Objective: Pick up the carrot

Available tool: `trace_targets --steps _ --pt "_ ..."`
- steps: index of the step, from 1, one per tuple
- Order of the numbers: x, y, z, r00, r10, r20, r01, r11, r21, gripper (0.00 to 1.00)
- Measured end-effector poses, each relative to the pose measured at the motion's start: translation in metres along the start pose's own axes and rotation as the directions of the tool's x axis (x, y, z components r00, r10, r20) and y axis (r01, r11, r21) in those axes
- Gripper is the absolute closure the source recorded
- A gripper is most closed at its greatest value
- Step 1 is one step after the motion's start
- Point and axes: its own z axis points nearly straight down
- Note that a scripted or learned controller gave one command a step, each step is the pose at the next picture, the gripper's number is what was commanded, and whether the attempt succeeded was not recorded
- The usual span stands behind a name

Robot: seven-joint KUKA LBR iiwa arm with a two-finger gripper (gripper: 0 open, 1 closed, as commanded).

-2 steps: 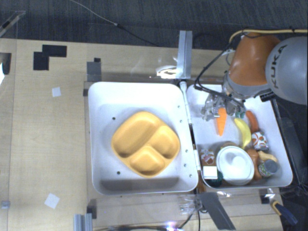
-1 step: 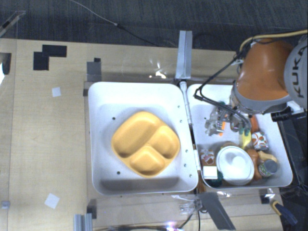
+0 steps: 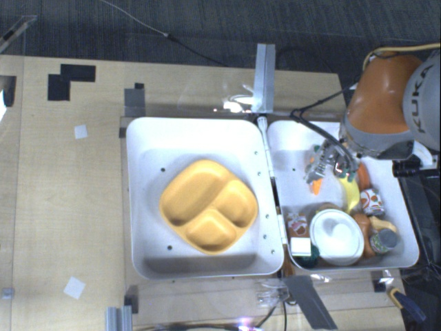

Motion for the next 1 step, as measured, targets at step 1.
trace_targets --steps 1 --pt "0.0326 0.0561 -0.0381 0.993 -0.116 0.003 0.116 0.993 -0.003 1.0"
